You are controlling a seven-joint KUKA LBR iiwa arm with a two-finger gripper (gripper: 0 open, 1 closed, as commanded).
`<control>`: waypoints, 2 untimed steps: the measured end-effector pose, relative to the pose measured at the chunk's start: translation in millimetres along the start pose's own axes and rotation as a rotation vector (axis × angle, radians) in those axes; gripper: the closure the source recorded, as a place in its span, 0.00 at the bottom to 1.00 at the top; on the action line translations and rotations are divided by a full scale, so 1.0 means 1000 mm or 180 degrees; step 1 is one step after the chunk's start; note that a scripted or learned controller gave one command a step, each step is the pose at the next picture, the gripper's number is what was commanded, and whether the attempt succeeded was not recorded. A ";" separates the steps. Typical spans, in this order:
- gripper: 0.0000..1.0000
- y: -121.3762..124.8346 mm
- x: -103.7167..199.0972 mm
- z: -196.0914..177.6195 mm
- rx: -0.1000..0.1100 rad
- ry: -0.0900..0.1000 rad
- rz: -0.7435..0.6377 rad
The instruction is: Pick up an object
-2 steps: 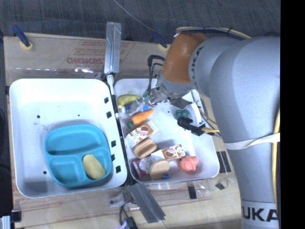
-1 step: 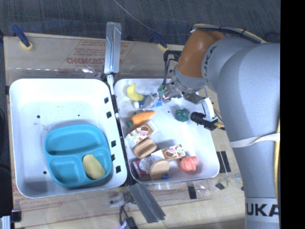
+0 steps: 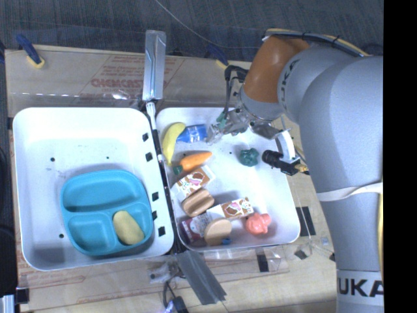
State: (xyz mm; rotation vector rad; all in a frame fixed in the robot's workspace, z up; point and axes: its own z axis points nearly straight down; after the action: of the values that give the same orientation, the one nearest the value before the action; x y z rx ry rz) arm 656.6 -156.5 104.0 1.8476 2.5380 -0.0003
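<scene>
1. Jaws are hard to read from up here: the gripper (image 3: 220,126) is hanging low over the far part of the right bin (image 3: 281,194), and I cannot tell how they are standing.
2. Its tip is sitting just beside a blue packet (image 3: 194,134), which is lying next to a banana (image 3: 171,140) at the bin's far left corner.
3. An orange carrot (image 3: 195,160) is lying just nearer than the banana, with a small dark green lump (image 3: 248,156) to its right.
4. Nearer the camera, wrapped snacks (image 3: 193,182), a bread roll (image 3: 198,201) and a pink toy (image 3: 258,223) are crowding together.
5. Over in the left bin (image 3: 39,142), a blue divided tray (image 3: 98,201) is holding a yellow potato (image 3: 128,227).
</scene>
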 end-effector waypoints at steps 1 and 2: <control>1.00 0.014 0.044 -0.011 0.0016 -0.0002 0.0863; 0.00 0.014 0.045 -0.011 0.0012 0.0004 0.0865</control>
State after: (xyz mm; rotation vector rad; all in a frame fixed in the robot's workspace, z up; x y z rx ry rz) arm 656.7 -109.5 115.3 2.1765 2.2667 -0.0036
